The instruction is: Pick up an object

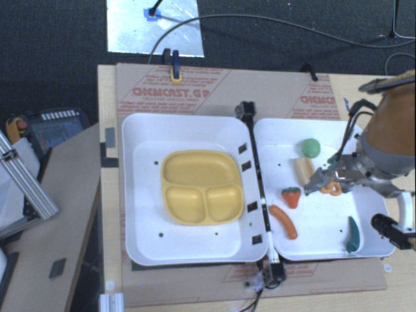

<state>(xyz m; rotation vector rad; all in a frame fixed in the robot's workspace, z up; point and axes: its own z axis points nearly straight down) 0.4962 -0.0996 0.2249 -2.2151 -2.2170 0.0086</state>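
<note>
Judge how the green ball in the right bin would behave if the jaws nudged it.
The green ball looks round and smooth, so it would probably roll across the flat floor of the right bin. It lies apart from the beige block, which might stop it.

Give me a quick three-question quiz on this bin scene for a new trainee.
1. True or false: the yellow tray lies in the left bin.
2. Which item lies nearest the green ball? A) teal piece B) tan block C) sausage
3. Fill in: the gripper is over the ____ bin.

Key: 1 true; 2 B; 3 right.
</note>
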